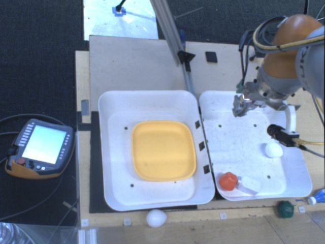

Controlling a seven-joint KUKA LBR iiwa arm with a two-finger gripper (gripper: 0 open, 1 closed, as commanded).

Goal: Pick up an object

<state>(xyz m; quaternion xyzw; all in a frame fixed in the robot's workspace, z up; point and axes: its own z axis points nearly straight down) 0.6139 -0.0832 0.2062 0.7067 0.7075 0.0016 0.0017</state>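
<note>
My gripper point(240, 107) hangs over the back left part of the right bin point(238, 136), above bare bin floor, with nothing seen between its tips. A white egg-shaped object point(273, 150) lies near the bin's right side. A red-orange ball point(228, 181) sits at the bin's front left, touching a clear, whitish piece point(247, 186) beside it. The left bin point(111, 136) holds a yellow square plate point(163, 149). The gripper is well behind and left of the egg and far behind the ball.
Another white egg point(156, 218) lies on the bench in front of the left bin. A dark green ball point(285, 208) rests off the right bin's front right corner. A teach pendant point(38, 148) lies far left. A metal pole point(170, 24) slants behind the bins.
</note>
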